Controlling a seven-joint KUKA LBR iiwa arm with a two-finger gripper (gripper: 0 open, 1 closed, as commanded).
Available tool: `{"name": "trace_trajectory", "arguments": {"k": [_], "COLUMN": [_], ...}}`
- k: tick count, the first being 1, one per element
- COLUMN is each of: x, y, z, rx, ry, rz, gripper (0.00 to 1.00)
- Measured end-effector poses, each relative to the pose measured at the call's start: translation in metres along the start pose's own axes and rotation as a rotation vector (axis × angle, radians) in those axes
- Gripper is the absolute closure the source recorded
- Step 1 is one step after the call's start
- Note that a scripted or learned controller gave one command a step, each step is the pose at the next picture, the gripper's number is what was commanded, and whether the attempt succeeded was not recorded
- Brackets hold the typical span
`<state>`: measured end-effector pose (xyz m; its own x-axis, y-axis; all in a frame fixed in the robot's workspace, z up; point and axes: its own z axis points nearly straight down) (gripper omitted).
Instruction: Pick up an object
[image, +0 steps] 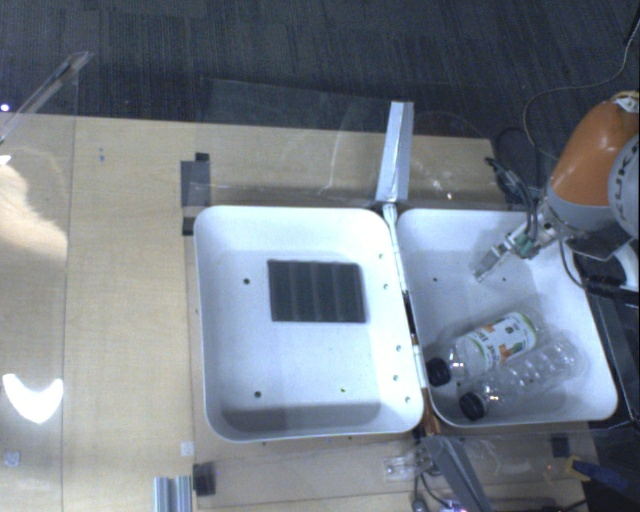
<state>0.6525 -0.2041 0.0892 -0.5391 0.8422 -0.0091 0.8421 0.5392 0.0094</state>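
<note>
now tool (492, 264) over right bin (600, 400), bottles (495, 345) near

The two shallow plastic bins, left (220, 300) and right (440, 250), are showing plain white. A ribbed rectangular panel (316, 291) is showing dark grey in the left bin. Two clear plastic bottles are wearing black caps; one (490, 345) is carrying a white label with green and orange print, the other (525, 375) is looking bare. The robot arm's rounded band (585, 150) is glowing orange above grey. The wooden bench (110, 330) is looking pale tan.
</note>
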Motion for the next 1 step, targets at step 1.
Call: {"name": "trace_trajectory", "arguments": {"k": [1], "x": [0.0416], "y": [-0.0459], "z": [-0.0010], "rx": [0.000], "ry": [0.002], "rz": [-0.147], "gripper": [0.00]}}
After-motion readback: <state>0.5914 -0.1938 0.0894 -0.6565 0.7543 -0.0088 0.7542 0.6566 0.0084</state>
